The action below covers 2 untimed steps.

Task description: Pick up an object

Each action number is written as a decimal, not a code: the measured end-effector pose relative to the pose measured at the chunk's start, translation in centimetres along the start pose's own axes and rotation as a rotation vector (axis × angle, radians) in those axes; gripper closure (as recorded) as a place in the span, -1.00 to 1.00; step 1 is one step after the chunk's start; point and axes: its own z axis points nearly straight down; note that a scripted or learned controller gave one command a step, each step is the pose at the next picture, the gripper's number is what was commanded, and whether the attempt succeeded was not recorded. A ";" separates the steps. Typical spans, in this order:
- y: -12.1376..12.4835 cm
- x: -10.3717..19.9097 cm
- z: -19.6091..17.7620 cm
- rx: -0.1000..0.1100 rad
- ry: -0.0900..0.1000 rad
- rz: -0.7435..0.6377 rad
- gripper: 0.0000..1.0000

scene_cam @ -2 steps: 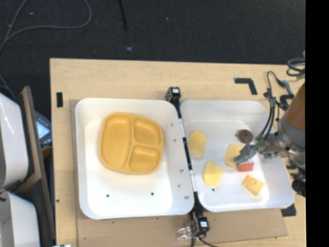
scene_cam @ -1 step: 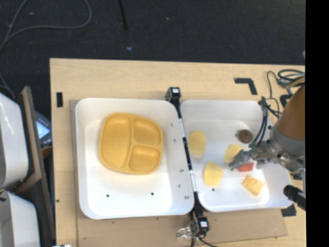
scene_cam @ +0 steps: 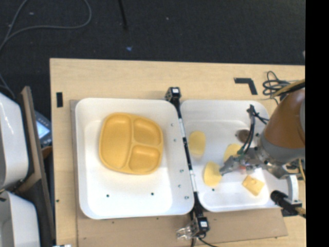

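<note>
since the arm comes in from 3 o'clock, its reach falls on the right bin, so largest first:
bench (scene_cam: 103,78): wood top, carries both bins side by side w/ a hinge strip btwn them.
left bin (scene_cam: 92,199): white, shallow; holds 1 item, prob. parked out of the pick zone.
divided plate (scene_cam: 130,143): yellow, 3 compartments, sits flat at centre of left bin, well apart from the arm.
right bin (scene_cam: 216,112): white; holds the loose pieces, so judged the pick area.
arm (scene_cam: 286,122): grey w/ orange band, over the bin's 3 o'clock side, wrist angled down toward 9 o'clock.
gripper (scene_cam: 224,170): low over bin floor; cannot tell if fingers are spread or closed, nothing seen btwn them.
yellow pieces: approx 4. one at 9 o'clock of bin (scene_cam: 197,141); one at 7 o'clock (scene_cam: 212,174), just beside the gripper tip, likely target; one mid-bin (scene_cam: 232,150) partly behind the tool; one at 5 o'clock (scene_cam: 252,184).
small dark item (scene_cam: 241,135): near the arm, too blurred to id.
</note>
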 end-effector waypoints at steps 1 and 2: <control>0.1 -0.1 -1.3 -0.005 -0.001 0.002 1.00; 0.2 -0.6 -5.5 -0.008 -0.002 0.000 1.00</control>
